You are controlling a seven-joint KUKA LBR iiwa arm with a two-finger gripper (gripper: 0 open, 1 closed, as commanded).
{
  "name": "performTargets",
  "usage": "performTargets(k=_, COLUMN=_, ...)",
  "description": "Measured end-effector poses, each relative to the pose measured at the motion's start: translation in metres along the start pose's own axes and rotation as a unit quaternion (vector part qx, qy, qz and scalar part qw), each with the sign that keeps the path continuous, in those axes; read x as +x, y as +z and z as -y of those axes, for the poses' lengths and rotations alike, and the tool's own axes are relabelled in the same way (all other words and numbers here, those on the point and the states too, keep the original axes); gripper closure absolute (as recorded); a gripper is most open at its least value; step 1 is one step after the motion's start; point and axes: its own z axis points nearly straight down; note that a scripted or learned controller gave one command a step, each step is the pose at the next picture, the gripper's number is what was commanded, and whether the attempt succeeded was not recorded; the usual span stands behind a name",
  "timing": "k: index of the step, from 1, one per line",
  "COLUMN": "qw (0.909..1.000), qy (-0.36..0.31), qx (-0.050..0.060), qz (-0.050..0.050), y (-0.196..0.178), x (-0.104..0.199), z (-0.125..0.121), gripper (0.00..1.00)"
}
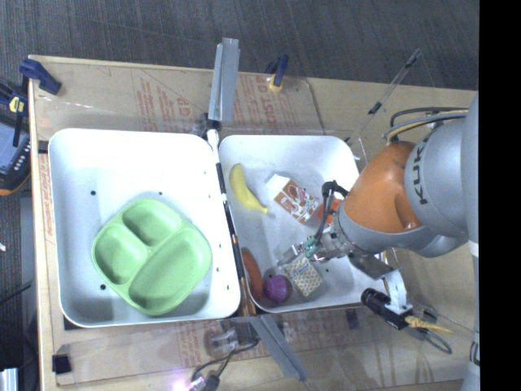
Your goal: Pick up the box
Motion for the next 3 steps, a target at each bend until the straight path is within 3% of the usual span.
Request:
performTargets(k=1, qw=0.9968, qy=-0.08, qx=-0.002, qz=0.001, y=-0.116, x=0.01, z=-0.002, gripper=1.0)
performTargets(k=2, qw=0.9946, qy=0.104, qx=0.0, qz=-0.001, y=-0.117, x=0.074, z=-0.017, gripper=1.0)
performTargets(k=3, qw=0.9872, qy=0.16, qx=0.001, qz=-0.001, y=-0.089, x=0.128, z=-0.026, gripper=1.0)
